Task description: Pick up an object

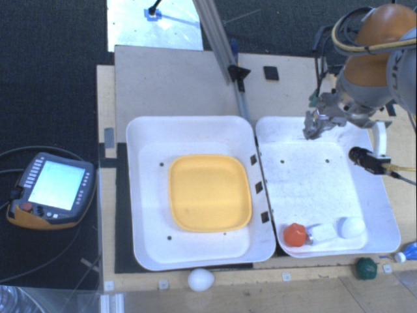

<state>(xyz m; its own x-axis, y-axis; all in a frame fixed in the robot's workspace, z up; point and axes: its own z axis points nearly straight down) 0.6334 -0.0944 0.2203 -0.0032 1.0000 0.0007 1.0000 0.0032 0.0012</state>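
Well below the pincer [314,130] lies an orange ball [294,235].

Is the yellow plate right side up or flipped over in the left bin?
Cannot tell for sure. The yellow plate lies flat in the left bin, nothing on it; its raised rim hints upright.

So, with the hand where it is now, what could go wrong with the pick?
1. The hand hovers at the right bin's far edge, apart from the orange ball and white ball at the near edge; closing here probably grabs nothing.
2. Both balls lie against the near wall, which may block a finger.
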